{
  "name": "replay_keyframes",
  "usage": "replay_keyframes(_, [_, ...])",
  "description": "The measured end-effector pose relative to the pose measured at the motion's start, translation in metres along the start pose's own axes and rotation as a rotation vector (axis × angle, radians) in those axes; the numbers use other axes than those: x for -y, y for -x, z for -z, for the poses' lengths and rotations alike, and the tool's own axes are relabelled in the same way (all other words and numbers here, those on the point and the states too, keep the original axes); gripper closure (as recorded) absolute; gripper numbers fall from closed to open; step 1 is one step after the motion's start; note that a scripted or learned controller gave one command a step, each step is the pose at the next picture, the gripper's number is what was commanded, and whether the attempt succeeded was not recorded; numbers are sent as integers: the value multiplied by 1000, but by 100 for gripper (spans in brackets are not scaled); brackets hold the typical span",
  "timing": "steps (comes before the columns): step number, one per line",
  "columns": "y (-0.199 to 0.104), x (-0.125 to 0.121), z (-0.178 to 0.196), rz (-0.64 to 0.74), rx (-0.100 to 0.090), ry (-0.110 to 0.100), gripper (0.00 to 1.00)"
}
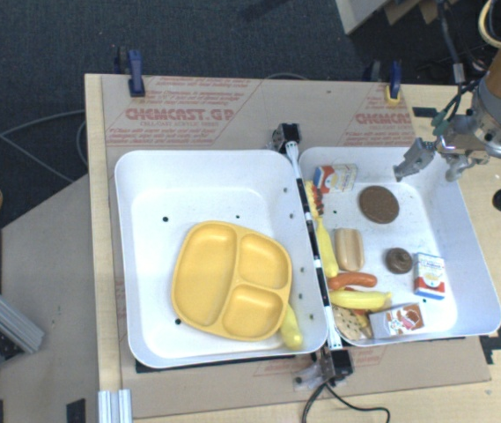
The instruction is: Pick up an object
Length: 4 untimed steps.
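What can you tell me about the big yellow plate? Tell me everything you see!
The yellow plate is a smooth, plastic-looking tray with rounded corners. It has three sunken sections: one long one on the left and two smaller ones on the right. Nothing lies in them. It lies flat, slightly turned, on the floor of the left white bin, toward the bin's front right part. A small yellow banana-like toy lies against its lower right corner. The gripper is far off, over the other bin.
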State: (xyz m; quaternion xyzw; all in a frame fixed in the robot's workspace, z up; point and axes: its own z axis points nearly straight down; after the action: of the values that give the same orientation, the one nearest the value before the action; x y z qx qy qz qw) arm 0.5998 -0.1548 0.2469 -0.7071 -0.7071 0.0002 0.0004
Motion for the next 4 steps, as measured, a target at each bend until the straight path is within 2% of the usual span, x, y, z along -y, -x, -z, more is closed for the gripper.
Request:
replay_keyframes(1, [-18,-11,-86,2,-2,-6,0])
replay_keyframes(2, [-4,-25,-166,0,2,-2,0])
replay_keyframes(3, [50,-69,-161,-1,1,4,0])
replay_keyframes(4, [9,-27,-162,1,-2,-3,0])
